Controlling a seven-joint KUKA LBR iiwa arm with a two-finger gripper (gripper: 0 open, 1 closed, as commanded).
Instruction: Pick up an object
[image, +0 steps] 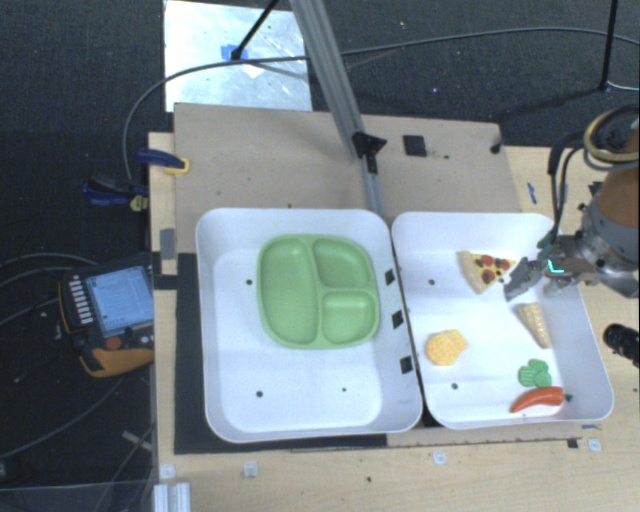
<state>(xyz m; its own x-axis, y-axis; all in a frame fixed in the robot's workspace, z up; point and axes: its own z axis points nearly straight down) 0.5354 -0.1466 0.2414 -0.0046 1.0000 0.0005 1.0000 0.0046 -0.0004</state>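
Pizza slice (484, 269) just left of gripper (524, 284).

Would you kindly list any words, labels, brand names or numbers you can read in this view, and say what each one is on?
None can be read.
The handheld pendant left of the bins has a lit blue screen, too blurred to read.
The black tag on the board shows no readable mark.

a green divided plate (318, 291) lies in the left bin (230, 400), on a table (260, 150) with a black mat (185, 400) under the bins. off the table's left edge sit a blue-screened pendant (112, 305), clamps (140, 175) and cables (40, 400) on dark carpet.
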